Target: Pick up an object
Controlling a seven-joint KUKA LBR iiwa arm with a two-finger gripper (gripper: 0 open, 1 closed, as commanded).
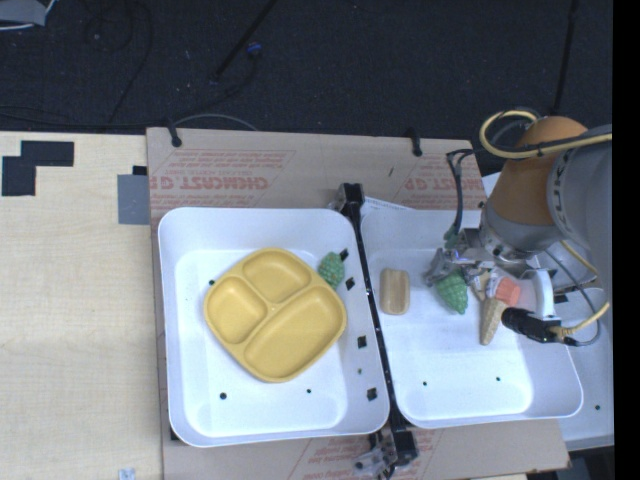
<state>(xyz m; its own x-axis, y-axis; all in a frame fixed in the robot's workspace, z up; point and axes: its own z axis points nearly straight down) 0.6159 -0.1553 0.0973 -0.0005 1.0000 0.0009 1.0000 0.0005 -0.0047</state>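
Gripper (452, 268) sits low in the right bin (470, 398), right over a green bumpy toy (453, 293); whether it grips, I cannot tell. Nearby lie a tan block (395, 291) and cone (491, 320). A yellow divided plate (275, 313) occupies the left bin (190, 368).

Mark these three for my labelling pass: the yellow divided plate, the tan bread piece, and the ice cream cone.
yellow divided plate (276, 314), camera view, its central ridge.
tan bread piece (395, 291), camera view, its middle.
ice cream cone (491, 320), camera view, the cone's body.
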